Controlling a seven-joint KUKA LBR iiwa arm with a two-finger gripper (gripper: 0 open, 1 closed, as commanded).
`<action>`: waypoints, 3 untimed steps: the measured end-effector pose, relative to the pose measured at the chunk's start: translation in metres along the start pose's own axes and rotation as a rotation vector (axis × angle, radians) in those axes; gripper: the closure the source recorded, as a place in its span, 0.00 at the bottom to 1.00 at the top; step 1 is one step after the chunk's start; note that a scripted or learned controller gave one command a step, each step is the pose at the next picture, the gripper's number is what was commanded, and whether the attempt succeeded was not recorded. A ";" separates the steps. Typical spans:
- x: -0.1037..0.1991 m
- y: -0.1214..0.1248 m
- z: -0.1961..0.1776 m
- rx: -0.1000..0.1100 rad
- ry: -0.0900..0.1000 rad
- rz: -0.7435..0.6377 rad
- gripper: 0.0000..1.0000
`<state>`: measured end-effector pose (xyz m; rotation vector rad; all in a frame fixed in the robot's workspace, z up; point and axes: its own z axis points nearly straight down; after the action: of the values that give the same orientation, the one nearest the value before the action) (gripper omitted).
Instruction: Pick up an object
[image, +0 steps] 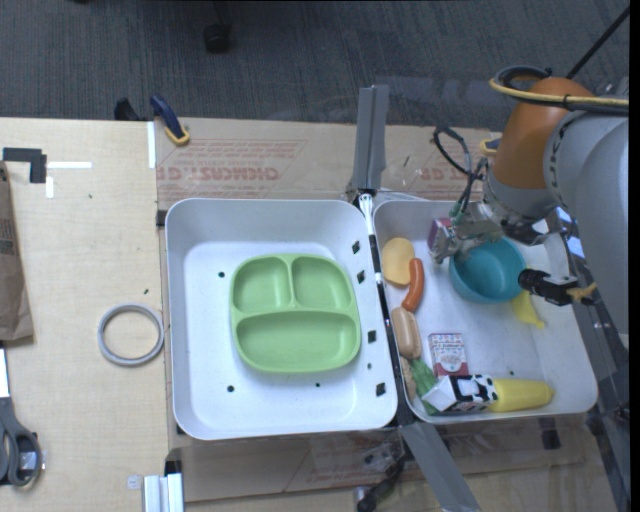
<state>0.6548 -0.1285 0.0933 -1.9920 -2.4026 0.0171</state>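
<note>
In the right bin (580, 385), the gripper (462, 236) hangs low at the teal bowl's (487, 272) left rim, seemingly lined up to pinch it, though its grip I cannot tell.

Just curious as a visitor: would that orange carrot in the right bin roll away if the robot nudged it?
Probably. The carrot looks round, smooth and tapered, so it would likely roll in a curve. It seems stiff, glossy plastic, so perhaps slippery.
</note>
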 end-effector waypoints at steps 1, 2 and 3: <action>0.089 0.018 -0.097 -0.018 -0.010 -0.031 1.00; 0.050 -0.001 -0.097 -0.019 -0.007 0.375 1.00; -0.011 0.000 -0.049 -0.021 -0.005 0.479 1.00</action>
<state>0.6582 -0.1399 0.1426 -2.5216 -1.8733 0.0049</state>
